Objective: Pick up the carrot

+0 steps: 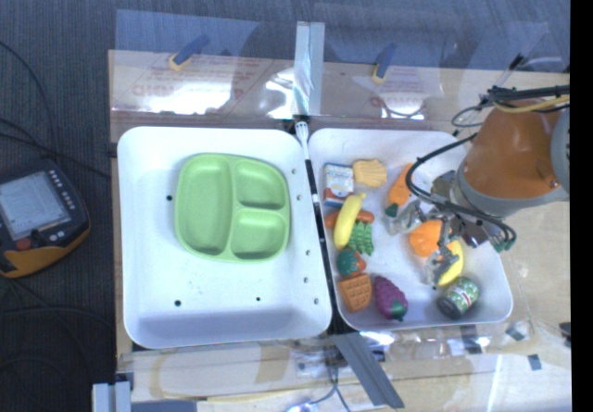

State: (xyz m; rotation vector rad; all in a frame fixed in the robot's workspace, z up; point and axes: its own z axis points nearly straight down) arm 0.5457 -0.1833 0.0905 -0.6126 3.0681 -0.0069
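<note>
I see the slim orange plastic carrot with a green tip (399,190) lying tilted in the right shallow white bin (491,308), just left of the arm's two-finger gripper (434,216), near it but apart. Whether the gripper is holding anything, or how wide it stands, I cannot tell from here. I count one carrot, two yellow toy bananas (346,218) (450,267), one purple toy eggplant (390,298), and one green divided plate (233,206) in the left bin (148,308).
</note>
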